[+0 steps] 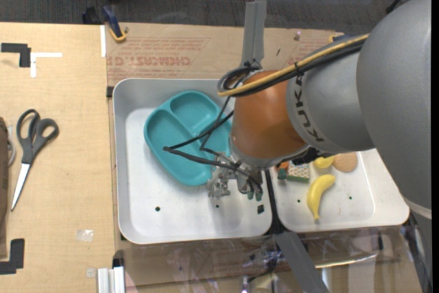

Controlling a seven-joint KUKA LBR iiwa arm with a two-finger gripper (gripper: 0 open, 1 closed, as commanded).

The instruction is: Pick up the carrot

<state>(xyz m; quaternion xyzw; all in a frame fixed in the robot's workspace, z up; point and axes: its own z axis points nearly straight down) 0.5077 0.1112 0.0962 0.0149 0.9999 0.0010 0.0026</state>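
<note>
Scissors (31, 141): laid on the wooden bench (62, 216), well apart from both bins; not concerned by the task.
Left bin (127, 216): shallow and white; its bare floor is seen toward the near and left walls.
Plate (182, 134): teal, divided, lying in the left bin's far half, partly covered by the arm.
Gripper (233, 187): hung low over the left bin's floor, just beside the plate's near rim and close to the wall shared by the bins; whether it is spread or pressed together cannot be told, and nothing is seen held in it.
Arm (329, 79): reached in from the right, hiding much of the right bin.
Carrot: not identified with certainty; a small orange-and-green piece (296, 172), half hidden at the arm's edge in the right bin, is judged the likeliest candidate.
Right bin (360, 213): a banana (318, 194), a yellow item (322, 162) and a tan oval (346, 162) are grouped near that piece.
Handling: a toy carrot is judged light, stiff and smooth, so liable to slip or roll.
Hold: best taken across the thick middle, with the pinch set square to its length.
Edges: the shared wall must be cleared in crossing over.
Room: tight around the candidate, freer toward the right bin's near wall.
</note>
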